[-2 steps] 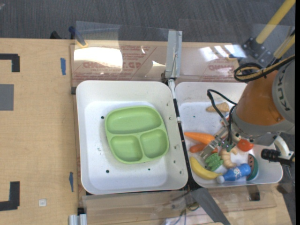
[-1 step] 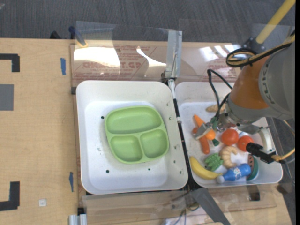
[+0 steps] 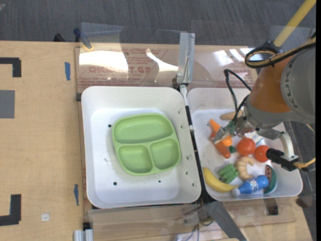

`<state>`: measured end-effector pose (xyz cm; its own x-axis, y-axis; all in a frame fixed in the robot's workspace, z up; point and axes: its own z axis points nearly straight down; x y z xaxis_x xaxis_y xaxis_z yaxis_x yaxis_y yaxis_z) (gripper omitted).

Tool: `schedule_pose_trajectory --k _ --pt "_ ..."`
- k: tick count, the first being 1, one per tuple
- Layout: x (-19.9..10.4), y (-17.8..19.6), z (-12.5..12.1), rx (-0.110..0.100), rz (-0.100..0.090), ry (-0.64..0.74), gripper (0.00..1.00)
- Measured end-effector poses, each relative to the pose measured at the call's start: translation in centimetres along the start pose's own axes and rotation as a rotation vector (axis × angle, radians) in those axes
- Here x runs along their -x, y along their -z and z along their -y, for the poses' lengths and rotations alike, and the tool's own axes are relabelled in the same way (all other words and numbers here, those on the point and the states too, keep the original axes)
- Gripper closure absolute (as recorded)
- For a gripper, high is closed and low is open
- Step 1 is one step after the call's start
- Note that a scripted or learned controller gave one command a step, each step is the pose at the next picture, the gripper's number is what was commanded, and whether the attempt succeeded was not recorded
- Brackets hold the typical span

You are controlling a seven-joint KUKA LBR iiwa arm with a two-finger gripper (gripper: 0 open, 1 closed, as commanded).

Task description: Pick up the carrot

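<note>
The carrot [image 3: 215, 128] is a small orange piece lying in the left part of the right bin [image 3: 200, 115]. The gripper [image 3: 231, 130] reaches down from the grey and orange arm [image 3: 273, 92] and sits right beside the carrot, on its right, low over the bin floor. The gripper's body hides its tip. I cannot tell whether the gripper touches the carrot.
Another orange toy [image 3: 224, 147], two red-orange round fruits [image 3: 246, 146], a banana [image 3: 217, 181], a green toy [image 3: 229, 172], a tan pastry [image 3: 245, 166], a blue bottle [image 3: 253, 185] and a watermelon slice [image 3: 271, 177] crowd the right bin. The left bin [image 3: 95, 134] holds a green divided plate [image 3: 146, 143].
</note>
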<state>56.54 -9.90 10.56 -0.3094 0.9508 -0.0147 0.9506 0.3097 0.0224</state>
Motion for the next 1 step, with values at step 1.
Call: schedule_pose_trajectory --k 1 --pt "-4.63 8.16 -4.23 -0.017 -0.012 -0.112 1.00"
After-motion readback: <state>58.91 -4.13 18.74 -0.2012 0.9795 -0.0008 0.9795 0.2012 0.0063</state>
